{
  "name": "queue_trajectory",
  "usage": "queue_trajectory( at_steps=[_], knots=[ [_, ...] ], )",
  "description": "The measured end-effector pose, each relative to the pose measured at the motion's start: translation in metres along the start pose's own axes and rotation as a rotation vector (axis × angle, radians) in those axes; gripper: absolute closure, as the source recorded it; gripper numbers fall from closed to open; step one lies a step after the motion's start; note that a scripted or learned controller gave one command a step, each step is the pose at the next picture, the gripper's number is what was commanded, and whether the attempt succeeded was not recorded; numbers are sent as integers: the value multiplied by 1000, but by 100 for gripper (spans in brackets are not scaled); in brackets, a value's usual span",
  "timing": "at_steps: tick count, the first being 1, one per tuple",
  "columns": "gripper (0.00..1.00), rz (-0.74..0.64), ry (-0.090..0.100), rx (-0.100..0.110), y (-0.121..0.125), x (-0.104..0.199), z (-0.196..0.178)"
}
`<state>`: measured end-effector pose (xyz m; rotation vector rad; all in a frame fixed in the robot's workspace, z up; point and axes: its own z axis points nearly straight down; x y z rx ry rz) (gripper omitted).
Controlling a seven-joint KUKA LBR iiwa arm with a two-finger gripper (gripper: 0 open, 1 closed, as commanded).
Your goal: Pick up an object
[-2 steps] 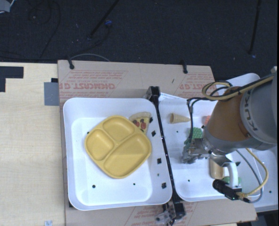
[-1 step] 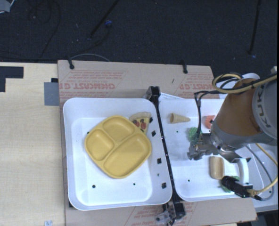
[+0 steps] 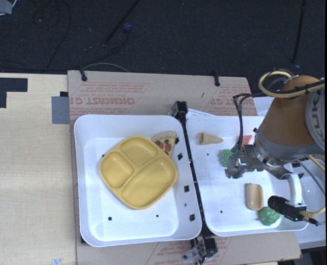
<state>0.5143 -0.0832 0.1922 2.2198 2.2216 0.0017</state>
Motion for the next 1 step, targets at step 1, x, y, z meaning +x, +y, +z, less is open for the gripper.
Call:
queue_trajectory(
  at_steps=[1],
  knots=[
    [100, 0, 0, -2, -1, -3, -63]
  ],
)
